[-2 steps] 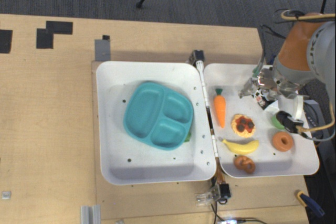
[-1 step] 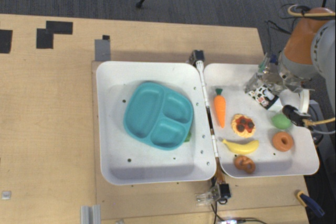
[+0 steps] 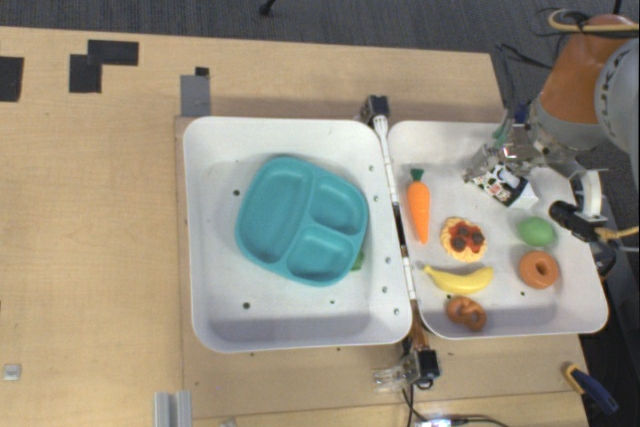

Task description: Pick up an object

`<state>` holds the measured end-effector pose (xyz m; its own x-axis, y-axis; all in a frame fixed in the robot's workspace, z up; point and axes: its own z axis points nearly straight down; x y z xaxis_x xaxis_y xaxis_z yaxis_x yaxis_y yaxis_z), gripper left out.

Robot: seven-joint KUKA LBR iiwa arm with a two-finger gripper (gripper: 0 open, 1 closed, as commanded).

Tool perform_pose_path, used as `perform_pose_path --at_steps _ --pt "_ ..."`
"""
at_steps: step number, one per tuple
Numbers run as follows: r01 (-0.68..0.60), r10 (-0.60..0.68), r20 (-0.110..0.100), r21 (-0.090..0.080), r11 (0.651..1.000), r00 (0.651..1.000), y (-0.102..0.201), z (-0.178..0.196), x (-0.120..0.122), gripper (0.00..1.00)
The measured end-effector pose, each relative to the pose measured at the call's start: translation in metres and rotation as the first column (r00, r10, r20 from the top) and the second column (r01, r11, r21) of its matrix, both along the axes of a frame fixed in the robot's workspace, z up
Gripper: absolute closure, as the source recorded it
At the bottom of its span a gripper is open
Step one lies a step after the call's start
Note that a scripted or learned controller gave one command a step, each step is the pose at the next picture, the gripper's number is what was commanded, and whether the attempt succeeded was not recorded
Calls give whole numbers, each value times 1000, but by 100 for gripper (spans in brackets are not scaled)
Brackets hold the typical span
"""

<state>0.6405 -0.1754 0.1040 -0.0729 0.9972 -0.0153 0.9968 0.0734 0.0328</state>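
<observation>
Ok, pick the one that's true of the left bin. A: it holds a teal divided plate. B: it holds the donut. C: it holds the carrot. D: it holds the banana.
A: the teal divided plate lies in the left bin, while the carrot, banana and donut lie in the right bin.

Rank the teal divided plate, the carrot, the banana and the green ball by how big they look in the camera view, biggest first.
1. Teal divided plate, by far the largest.
2. Carrot and banana: similar in length, too close to rank.
3. Green ball, the smallest.
</observation>
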Motion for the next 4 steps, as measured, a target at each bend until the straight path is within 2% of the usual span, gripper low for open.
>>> perform_pose_path --at_steps 1,2,3,4 --pt "-4 4 11 -4 1000 1000 -1 15 3 100" --pt "-193 193 -14 2 981 981 13 1 3 100" --pt "-186 186 -28 12 983 982 60 63 -10 100" --pt "-184 184 -30 12 983 982 60 62 -10 0"
